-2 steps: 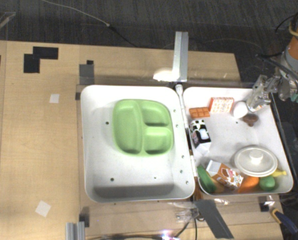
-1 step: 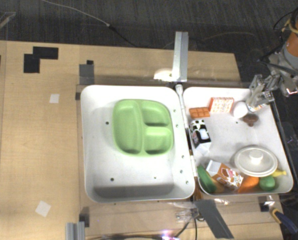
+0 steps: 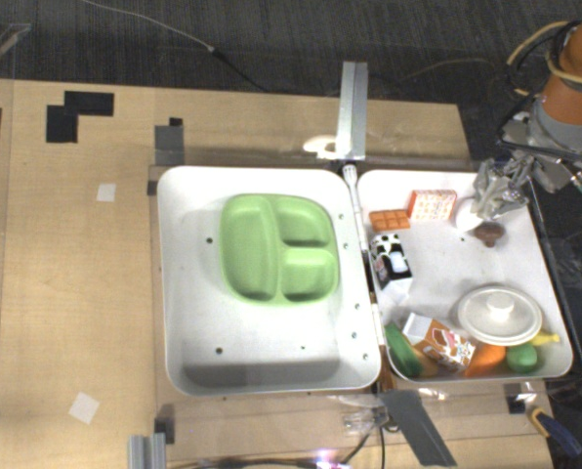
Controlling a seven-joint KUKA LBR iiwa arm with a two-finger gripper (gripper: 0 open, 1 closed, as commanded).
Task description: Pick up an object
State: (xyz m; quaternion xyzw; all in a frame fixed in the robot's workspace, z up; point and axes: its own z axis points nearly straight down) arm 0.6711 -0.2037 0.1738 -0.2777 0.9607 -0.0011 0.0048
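Currently the hand (image 3: 493,195) hangs at the right bin's (image 3: 557,291) far corner, just above a small brown object (image 3: 486,232) lying on the bin floor. Finger state: cannot tell. Nothing lifted; grasp and lift remain.

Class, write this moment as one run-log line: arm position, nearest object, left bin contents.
gripper: over right bin's far right corner | nearest: small brown object, just below it | left bin: green divided tray

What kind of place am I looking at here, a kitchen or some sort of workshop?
Most likely a robotics lab bench, not a kitchen. A robot arm reaches over two white bins on a wooden bench, and the toy food and green divided tray look like practice objects.
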